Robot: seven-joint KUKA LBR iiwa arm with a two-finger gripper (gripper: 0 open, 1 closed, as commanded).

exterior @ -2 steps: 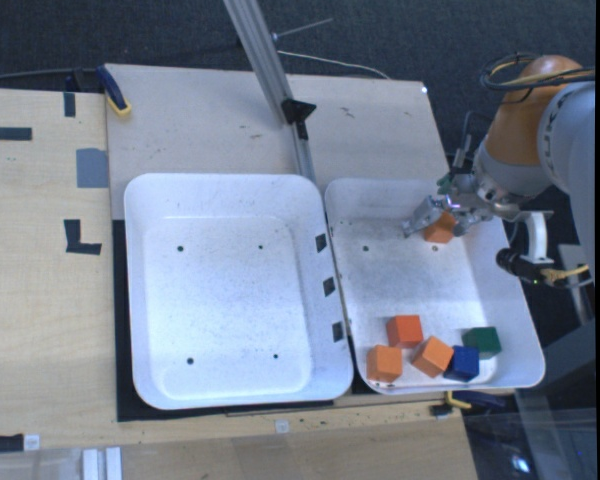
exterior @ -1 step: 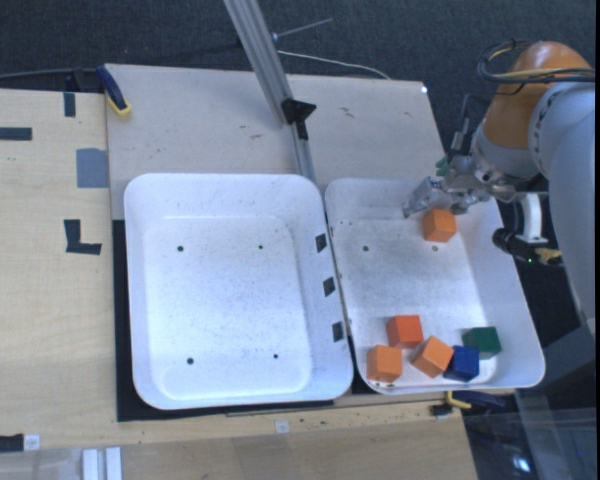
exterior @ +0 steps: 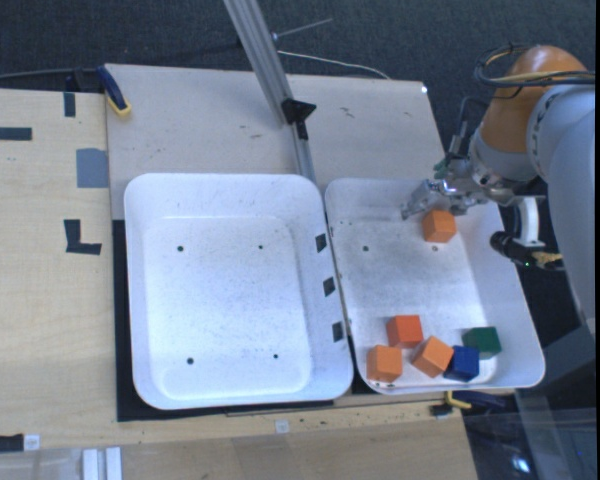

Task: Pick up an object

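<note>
The gripper (exterior: pixel 435 200) hangs over the far end of the right bin (exterior: pixel 375 268), its metal fingers pointing down and toward the left bin (exterior: pixel 160 298). An orange cube (exterior: pixel 439 226) sits right at the fingertips, just on their near side and touching or almost touching them; whether the cube is actually clamped between the fingers or merely lies beneath them cannot be told from this slanted view, nor can their spread. The cube looks roughly equal on all sides, so no long axis dictates the approach. Well toward the near end of the bin from the gripper lies a cluster: three more orange cubes (exterior: pixel 404 330), a blue cube (exterior: pixel 464 363) and a green cube (exterior: pixel 482 341), all far from the fingers.
</note>
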